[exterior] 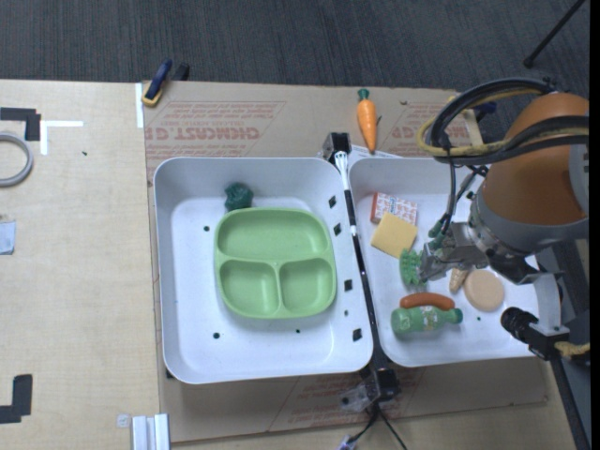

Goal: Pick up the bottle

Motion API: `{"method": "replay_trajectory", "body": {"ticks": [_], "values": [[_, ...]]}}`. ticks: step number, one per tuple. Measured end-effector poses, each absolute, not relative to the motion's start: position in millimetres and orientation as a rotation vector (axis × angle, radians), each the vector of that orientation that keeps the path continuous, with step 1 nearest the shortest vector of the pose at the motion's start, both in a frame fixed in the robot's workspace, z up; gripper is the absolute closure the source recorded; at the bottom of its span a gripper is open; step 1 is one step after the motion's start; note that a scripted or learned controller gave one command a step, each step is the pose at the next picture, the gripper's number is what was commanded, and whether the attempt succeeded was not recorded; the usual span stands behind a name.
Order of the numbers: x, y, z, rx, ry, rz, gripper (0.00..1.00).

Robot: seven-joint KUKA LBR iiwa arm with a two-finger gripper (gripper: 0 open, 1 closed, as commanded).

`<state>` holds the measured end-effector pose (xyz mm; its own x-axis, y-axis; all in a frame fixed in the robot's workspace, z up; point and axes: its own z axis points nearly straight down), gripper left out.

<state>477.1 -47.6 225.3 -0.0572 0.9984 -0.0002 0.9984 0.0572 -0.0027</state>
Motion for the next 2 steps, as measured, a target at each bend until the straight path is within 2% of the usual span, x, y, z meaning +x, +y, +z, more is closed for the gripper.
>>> {"method": "replay_trajectory", "body": {"ticks": [1, 2], "values": [[477.0, 12, 192, -2.259, -2.18, 0.004, 1.0], [477.1, 69, 216, -2.456, -1.958, 0.004, 1.0]]}}
